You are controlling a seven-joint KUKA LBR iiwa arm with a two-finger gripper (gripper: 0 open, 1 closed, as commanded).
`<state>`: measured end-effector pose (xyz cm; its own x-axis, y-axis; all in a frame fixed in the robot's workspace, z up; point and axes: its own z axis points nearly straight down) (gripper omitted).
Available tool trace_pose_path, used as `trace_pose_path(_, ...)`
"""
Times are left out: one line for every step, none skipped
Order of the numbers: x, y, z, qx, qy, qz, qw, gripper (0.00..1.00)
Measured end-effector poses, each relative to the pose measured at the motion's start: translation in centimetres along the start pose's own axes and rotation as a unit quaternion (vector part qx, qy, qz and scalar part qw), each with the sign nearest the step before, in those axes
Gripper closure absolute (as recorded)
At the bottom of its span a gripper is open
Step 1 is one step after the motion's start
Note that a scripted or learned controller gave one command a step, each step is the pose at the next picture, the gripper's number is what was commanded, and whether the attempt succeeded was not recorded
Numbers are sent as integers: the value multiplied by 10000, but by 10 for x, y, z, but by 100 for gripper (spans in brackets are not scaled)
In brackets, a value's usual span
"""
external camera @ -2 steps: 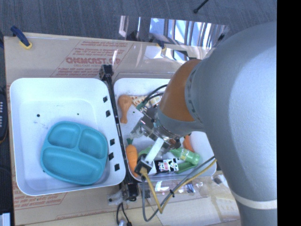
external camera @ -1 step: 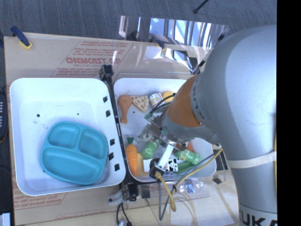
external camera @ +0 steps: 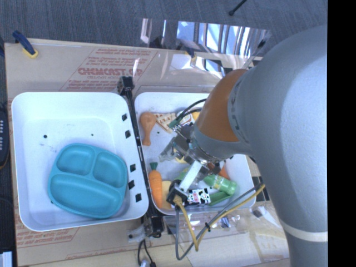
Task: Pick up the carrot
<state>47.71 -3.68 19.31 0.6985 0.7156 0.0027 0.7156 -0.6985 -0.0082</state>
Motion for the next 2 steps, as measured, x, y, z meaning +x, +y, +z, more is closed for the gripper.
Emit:
trace_pose_path(30,-32,4,30,-44,-1981,9802,0)
trace_pose_path(1,-4,3,30,-48,-3778,9259,0)
